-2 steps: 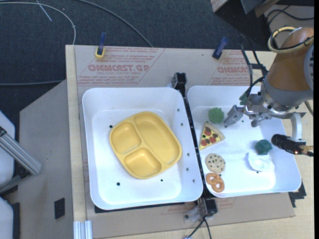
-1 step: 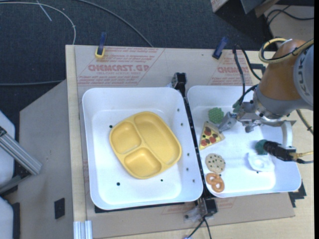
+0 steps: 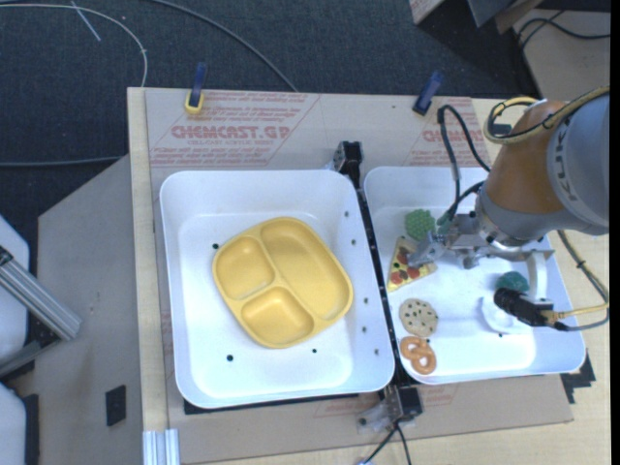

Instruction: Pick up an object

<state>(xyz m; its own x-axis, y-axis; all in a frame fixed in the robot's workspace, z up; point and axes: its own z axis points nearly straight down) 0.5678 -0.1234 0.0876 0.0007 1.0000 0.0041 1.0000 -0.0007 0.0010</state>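
The arm's gripper (image 3: 431, 250) hangs low in the right bin (image 3: 465, 371), at nine o'clock from the wrist, just beside a pizza slice (image 3: 407, 269). I cannot tell its state. This looks like the reach; next it must close on something. One yellow tray (image 3: 281, 281) lies in the left bin (image 3: 184, 260). One cookie (image 3: 418, 316), one pretzel (image 3: 420, 355), one green piece (image 3: 419, 224).
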